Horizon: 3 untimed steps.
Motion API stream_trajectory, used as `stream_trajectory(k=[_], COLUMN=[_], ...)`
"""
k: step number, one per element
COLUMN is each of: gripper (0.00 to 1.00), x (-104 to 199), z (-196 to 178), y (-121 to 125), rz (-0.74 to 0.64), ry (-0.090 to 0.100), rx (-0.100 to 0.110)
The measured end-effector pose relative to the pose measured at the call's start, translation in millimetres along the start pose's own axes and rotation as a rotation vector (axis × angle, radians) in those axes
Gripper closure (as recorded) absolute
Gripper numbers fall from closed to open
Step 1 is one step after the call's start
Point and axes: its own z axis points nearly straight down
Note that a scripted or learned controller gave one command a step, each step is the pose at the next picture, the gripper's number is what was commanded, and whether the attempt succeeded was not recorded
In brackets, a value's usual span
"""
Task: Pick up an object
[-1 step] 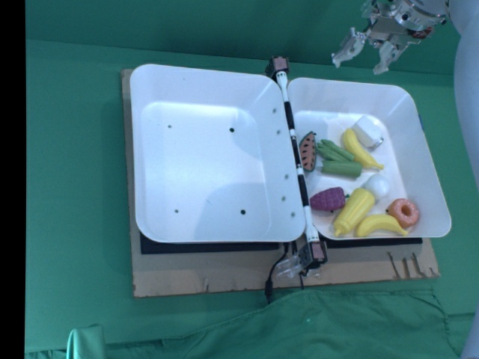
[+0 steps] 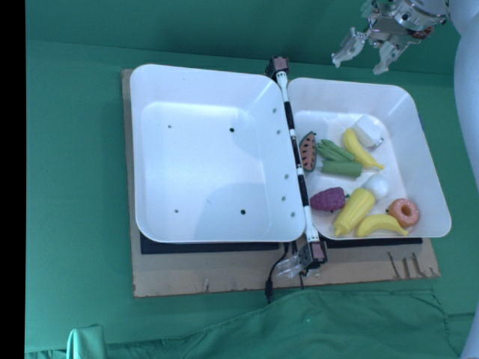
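Observation:
My gripper (image 2: 366, 52) hangs high over the far edge of the right bin (image 2: 426, 152), fingers spread open with nothing between them. Below it the right bin holds toy food: a watermelon slice (image 2: 307, 151), green beans (image 2: 334, 151), a cucumber (image 2: 342, 168), a yellow banana (image 2: 359, 149), a white block (image 2: 367, 131), a purple fruit (image 2: 328, 199), a corn cob (image 2: 354, 210), a white ball (image 2: 376, 185), a second banana (image 2: 381, 225) and a pink donut (image 2: 405, 212). All of them lie apart from the gripper.
The left bin (image 2: 150, 88) sits beside the right one, with a black-and-white bar (image 2: 293, 148) along the seam between them. Both rest on a cardboard sheet (image 2: 202, 279) over green cloth. A clamp (image 2: 303, 260) sticks out at the near end of the bar.

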Motion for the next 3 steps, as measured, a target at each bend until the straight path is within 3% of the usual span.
stream_trajectory(k=[2,3], gripper=[0.00,0.00], x=[2,2], z=[86,95], y=[3,3], rz=[-0.002,-0.002], ry=[-0.002,-0.001], rx=[0.006,0.013])
